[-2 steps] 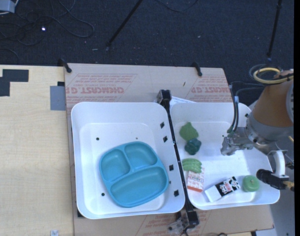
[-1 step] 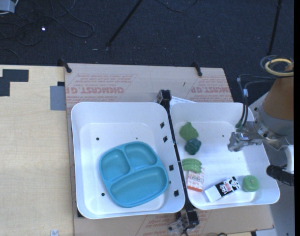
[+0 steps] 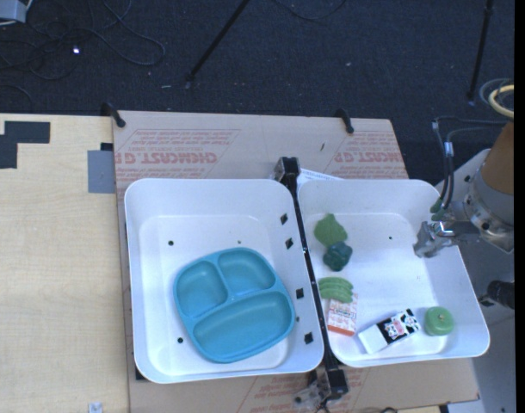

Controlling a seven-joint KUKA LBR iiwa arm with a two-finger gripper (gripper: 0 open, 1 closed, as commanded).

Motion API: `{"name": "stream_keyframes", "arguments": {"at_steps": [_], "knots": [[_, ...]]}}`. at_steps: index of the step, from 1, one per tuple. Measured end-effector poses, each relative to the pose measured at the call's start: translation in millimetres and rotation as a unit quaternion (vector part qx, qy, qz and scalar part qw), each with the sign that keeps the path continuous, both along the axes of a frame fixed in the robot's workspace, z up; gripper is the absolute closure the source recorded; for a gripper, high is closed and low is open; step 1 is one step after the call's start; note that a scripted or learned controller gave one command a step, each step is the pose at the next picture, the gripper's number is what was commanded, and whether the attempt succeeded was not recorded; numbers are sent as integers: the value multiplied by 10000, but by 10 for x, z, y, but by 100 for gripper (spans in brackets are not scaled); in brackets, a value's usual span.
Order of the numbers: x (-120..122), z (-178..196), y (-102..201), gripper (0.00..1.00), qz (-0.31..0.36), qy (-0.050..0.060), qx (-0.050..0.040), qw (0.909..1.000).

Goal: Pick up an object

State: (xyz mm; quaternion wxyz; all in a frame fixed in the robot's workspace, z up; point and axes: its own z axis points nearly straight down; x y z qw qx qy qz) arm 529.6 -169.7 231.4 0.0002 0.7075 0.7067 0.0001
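Noted tool (image 3: 428,239) at the right rim of the right bin (image 3: 392,222), low over the white wall, arm (image 3: 495,188) reaching in from the right. Could not tell whether spread or pressed together; nothing seen pinched.

Left of the tool, across bare bin floor: pale green lumpy toy (image 3: 330,229), with dark teal piece (image 3: 337,255) touching just below it. Further below-left of the tool, near the divider: green ribbed item (image 3: 336,287) resting against the top of an orange-and-white packet (image 3: 341,316).

Below the tool, near the front right corner: black-and-white carton (image 3: 390,330) lying flat, and round green object (image 3: 438,321) just beside it on the right. Well apart from the tool, all of these.

Far left of the tool, in the left bin (image 3: 151,231): blue divided plate (image 3: 234,304), three compartments, lying flat.

Both bins seated on cardboard sheet (image 3: 202,149) atop the worktop (image 3: 47,265).
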Motion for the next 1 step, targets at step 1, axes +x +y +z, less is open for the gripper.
{"name": "stream_keyframes", "arguments": {"at_steps": [1], "knots": [[12,415,-10,100,15,-1,-1,10000]]}}
